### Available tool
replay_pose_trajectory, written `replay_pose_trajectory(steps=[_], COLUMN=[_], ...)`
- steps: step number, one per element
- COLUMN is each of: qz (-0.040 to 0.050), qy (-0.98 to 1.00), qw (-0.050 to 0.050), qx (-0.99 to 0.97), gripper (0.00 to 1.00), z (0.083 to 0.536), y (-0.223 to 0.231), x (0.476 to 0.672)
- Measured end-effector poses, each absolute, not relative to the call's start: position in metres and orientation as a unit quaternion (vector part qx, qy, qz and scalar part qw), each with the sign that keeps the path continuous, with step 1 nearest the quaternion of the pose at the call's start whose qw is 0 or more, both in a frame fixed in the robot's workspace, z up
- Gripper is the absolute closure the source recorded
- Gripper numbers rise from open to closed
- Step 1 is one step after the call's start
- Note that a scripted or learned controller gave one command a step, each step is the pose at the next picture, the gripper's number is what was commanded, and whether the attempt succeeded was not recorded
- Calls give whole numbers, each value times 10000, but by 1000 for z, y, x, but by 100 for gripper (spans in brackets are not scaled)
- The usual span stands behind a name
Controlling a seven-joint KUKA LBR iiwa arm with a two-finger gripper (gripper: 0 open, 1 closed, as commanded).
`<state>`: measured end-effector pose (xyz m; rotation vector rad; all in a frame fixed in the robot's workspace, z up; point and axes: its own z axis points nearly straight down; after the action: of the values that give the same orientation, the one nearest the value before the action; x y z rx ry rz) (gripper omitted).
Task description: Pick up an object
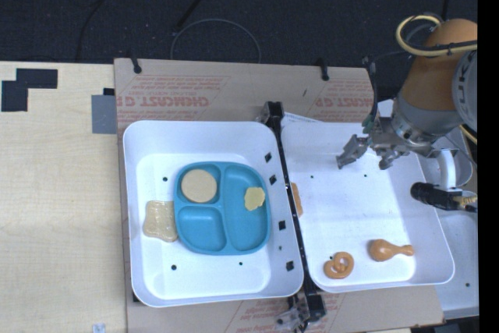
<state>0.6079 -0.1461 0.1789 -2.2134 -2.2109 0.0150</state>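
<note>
Gripper (pixel 366 154) sits over the upper part of the right bin (pixel 437 257), hanging off the grey arm (pixel 433 93) that comes in from the right. Its two fingers are spread apart, nothing between them. One fingertip (pixel 345 161) points left, toward the divider between the bins.

Below the gripper and a bit right, near the bin's lower edge: a tan drumstick-shaped toy (pixel 389 249). Just left of that, an orange pretzel-shaped toy (pixel 338 266), the two lying close but apart. Both well clear of the gripper.

Left of the gripper and lower, a small tan piece (pixel 297 199) lies against the right bin's left wall.

Far left of the gripper, in the left bin (pixel 148 138): a blue compartment tray (pixel 222 234) with a round tan cookie-like piece (pixel 198 185) in its upper-left compartment and a small yellow piece (pixel 254 199) in the right compartment. A pale bread-slice toy (pixel 160 221) lies just beside the tray's left edge.
</note>
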Motion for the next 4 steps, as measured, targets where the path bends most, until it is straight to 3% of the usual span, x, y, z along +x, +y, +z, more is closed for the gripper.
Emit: replay_pose_trajectory(steps=[1,3,4], qz=[8,19,12], qy=[-7073,-7073,-7067], qw=[14,28,16], qx=[-7069,-7069,-7075], gripper=[0,0,100], z=[187,90,103], y=[-146,-144,-145], x=[611,613,614])
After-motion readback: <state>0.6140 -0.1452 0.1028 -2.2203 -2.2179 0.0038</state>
